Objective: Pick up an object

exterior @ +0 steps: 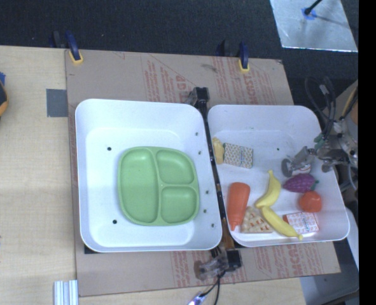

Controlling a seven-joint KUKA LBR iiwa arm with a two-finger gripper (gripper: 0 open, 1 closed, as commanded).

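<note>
Open floor in the right bin [264, 116] lies toward its far wall; toys crowd its near half.

Two shallow white bins: the left bin [92, 170] and the right bin [264, 121]. One green three-compartment plastic plate [157, 185]. Two yellow bananas [270, 192] [278, 222]. One orange carrot [238, 203]. One red tomato [310, 201]. One purple eggplant [299, 183]. One waffle-patterned slice [256, 222]. Two small printed packets [237, 155] [302, 222].

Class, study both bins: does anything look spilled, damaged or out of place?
Nothing stands out. The green divided plate lies flat in the left bin; the play food, including bananas and a carrot, sits loosely inside the right bin.
</note>
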